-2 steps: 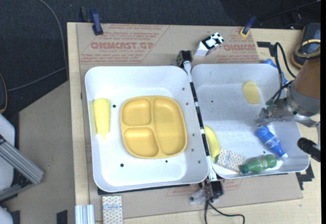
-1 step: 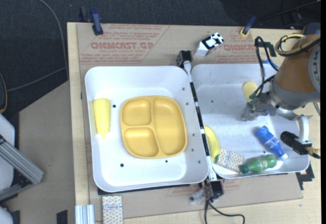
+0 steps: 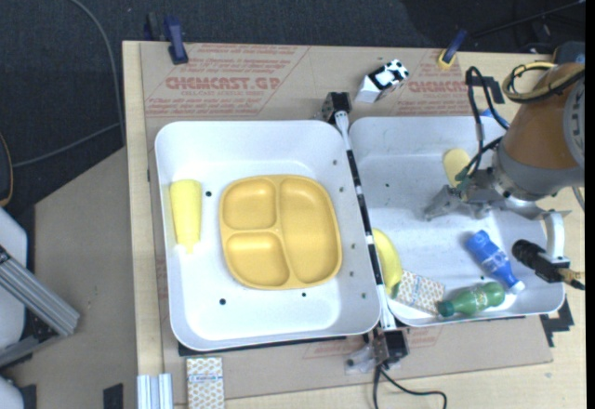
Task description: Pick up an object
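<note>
Gripper (image 3: pixel 453 203) (metal fingers spread) low in rt bin (image 3: pixel 409 151), near blue bottle (image 3: pixel 491 258).

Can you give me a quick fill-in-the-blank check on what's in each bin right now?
1. The yellow divided plate lies in the ______ bin.
2. That plate has ______ compartments.
3. The green bottle lies in the ______ bin, near its front rim.
4. The tool is over the right bin, on the far side of the ______ bottle.

Missing words: left; three; right; blue
</note>
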